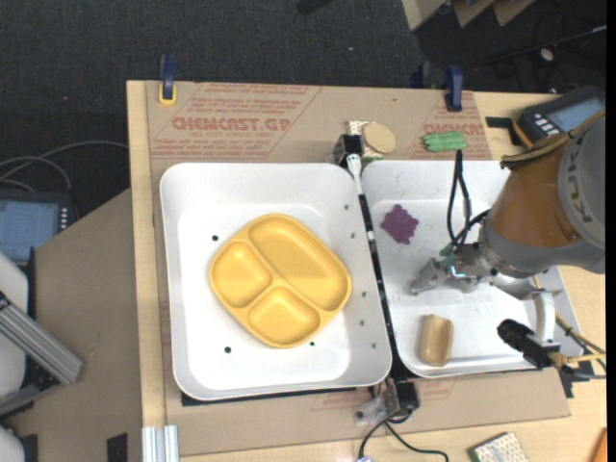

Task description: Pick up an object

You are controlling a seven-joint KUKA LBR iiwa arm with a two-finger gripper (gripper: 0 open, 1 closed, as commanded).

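A yellow divided plate (279, 279) lies in the middle of the left bin (188, 354). In the right bin (481, 183) a small purple object (399, 223) sits near the back left. A tan cylinder-shaped object (435, 339) lies near the front. My gripper (424, 279) hangs low over the right bin's middle, between the purple object and the tan one, touching neither. Nothing shows in its grasp. The arm's orange band (539, 195) is above the bin's right side.
A green object (443, 142) and a round tan disc (378, 140) rest on the cardboard bench behind the bins. Black cables (456, 200) run down to the wrist. A divider rail (371, 248) separates the two bins.
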